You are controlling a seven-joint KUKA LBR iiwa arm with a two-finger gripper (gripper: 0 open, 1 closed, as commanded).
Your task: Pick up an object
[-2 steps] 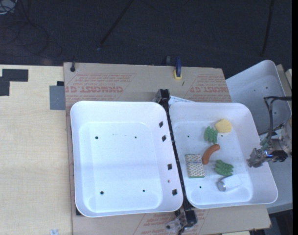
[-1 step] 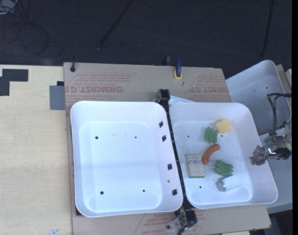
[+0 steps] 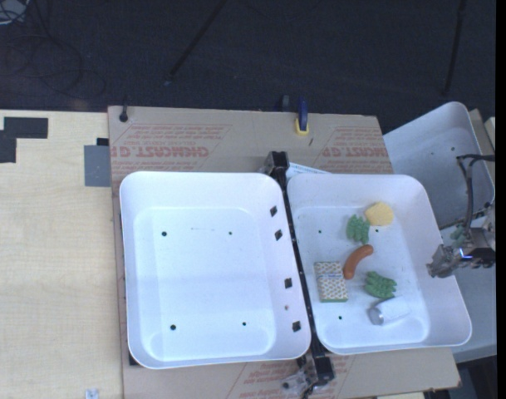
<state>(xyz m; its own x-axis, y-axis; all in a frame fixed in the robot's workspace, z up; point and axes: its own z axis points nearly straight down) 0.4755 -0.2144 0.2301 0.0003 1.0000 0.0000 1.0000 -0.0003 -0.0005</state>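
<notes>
Gripper (image 3: 449, 262) at right bin's (image 3: 442, 223) outer rim, finger state impossible to tell. Best reach inward to nearest item, green piece (image 3: 380, 285), descending squarely.

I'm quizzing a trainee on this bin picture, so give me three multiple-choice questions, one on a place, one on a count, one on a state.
1. Which bin holds the objects?
A. left bin
B. right bin
C. both

2. How many green pieces are there?
A. two
B. none
C. five

3. How does the sausage lie?
A. stacked on the yellow piece
B. flat on the bin floor
C. hanging over the rim

Answers: 1 B, all the items lie in the right bin. 2 A, one green piece sits above the sausage and another below it. 3 B, it rests flat, apart from the rim.
</notes>
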